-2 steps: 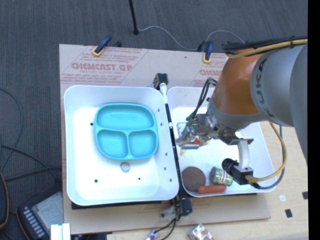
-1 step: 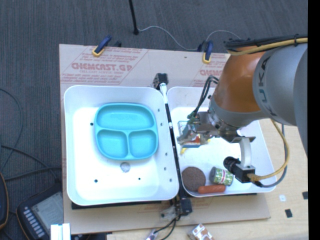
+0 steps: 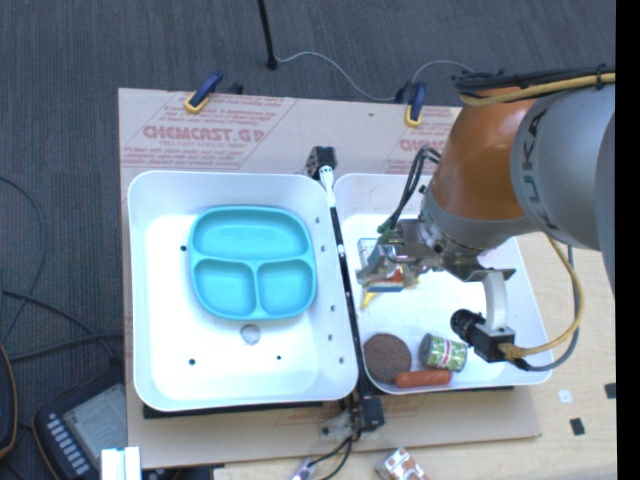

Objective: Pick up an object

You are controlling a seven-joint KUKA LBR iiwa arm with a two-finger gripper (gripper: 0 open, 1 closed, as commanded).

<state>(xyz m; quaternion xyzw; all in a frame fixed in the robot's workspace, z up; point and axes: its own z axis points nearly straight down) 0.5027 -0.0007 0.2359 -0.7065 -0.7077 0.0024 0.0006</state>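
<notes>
My gripper [image 3: 383, 271] hangs over the left part of the right bin [image 3: 520, 268], close to the divider between the bins. A small orange and yellow thing [image 3: 386, 282] shows right at its tip; I cannot tell whether it is held or lies beneath. Along the bin's near edge lie a brown round disc [image 3: 387, 351], a green can [image 3: 443, 352] on its side and a red-orange stick [image 3: 423, 378]. The arm's orange band and grey body hide the bin's far right part.
The left bin [image 3: 160, 298] holds a blue divided plate [image 3: 252, 263] and a small grey item [image 3: 250, 335] near it. A black cable plug [image 3: 475, 333] from the arm hangs over the right bin's near right corner. Clamps [image 3: 205, 90] sit at the board's back.
</notes>
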